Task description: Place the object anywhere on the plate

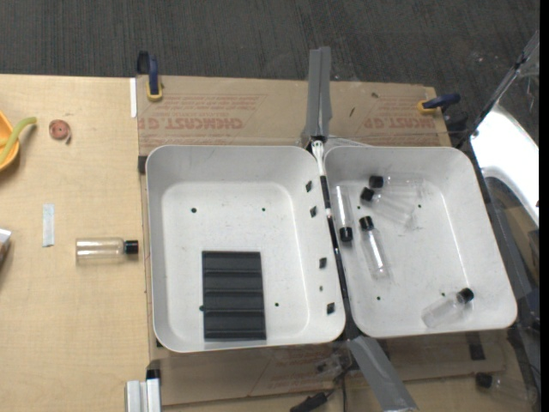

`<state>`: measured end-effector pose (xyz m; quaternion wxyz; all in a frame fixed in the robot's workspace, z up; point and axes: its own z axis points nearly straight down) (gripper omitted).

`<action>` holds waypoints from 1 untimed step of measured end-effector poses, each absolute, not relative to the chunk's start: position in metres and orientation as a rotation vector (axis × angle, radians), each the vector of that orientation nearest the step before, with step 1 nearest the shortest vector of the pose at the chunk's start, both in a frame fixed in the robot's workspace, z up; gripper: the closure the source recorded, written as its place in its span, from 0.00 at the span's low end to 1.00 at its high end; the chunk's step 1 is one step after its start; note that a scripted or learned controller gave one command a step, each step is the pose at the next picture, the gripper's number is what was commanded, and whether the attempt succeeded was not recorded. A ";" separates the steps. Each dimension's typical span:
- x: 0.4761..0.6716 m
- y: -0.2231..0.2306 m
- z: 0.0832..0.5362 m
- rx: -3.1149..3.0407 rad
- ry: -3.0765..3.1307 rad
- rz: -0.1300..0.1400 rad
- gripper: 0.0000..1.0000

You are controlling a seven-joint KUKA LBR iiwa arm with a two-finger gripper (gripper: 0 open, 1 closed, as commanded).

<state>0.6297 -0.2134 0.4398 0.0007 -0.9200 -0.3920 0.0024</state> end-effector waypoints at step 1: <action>0.652 -0.161 0.403 -3.114 -0.409 0.010 0.00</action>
